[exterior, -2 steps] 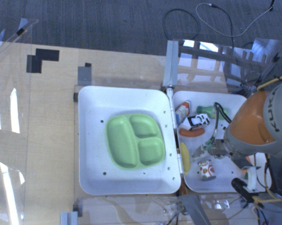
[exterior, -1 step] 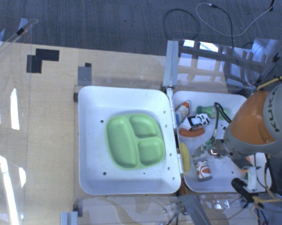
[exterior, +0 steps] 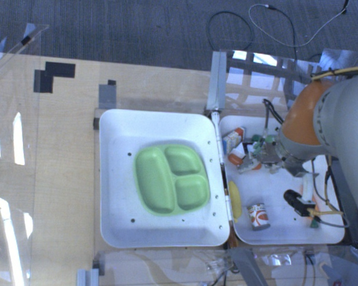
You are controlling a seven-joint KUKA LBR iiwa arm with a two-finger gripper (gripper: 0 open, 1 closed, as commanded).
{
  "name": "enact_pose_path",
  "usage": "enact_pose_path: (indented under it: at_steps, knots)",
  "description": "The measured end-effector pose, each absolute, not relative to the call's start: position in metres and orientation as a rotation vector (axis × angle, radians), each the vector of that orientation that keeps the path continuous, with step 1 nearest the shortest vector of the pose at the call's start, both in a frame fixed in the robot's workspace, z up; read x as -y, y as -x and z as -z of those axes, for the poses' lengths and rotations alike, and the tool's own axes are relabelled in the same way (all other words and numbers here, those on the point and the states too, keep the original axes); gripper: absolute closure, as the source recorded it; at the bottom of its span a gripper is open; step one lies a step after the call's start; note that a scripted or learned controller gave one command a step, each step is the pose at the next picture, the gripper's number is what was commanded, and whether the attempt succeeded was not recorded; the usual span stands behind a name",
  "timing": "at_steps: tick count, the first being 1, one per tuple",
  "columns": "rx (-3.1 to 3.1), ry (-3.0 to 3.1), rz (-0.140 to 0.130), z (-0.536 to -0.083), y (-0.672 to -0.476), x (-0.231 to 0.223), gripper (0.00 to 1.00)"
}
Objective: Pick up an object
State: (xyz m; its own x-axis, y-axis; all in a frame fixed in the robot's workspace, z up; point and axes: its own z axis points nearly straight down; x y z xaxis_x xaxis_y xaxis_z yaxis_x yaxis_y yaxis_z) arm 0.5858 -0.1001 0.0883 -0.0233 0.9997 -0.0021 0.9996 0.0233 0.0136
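— Two surfaces take up most of the view, yes?
— Yes: a pale wooden bench [exterior: 49, 164] and, behind it, a dark grey carpet [exterior: 113, 20] with thin black cables [exterior: 210, 24] looping over it.
— And on the bench?
— A shallow white left bin [exterior: 115, 213] and a shallow white right bin [exterior: 281, 231], side by side. The grey arm [exterior: 344, 116] with its orange band reaches over the right one.
— Contents?
— A light green three-compartment plastic tray [exterior: 172, 179] lies flat in the middle of the left bin. The right bin holds a small white-and-orange can [exterior: 258, 215] near the front, a yellow banana-shaped piece [exterior: 235, 200] against its left wall, and a white-and-red packet [exterior: 233, 137] at the back.
— The gripper?
— The gripper [exterior: 258, 155] sits low just beside that packet, over small clutter. Whether it is spread or closed, I cannot tell.
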Motion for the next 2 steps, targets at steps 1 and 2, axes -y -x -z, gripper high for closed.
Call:
enact_pose_path:
  at_steps: [1,2]
  knots:
    - [-2.195,-2.259,0.007,-0.086,-0.637,0.108,0.0]
    - [-2.2,-2.24,0.001,-0.098,-0.64,0.107,1.0]
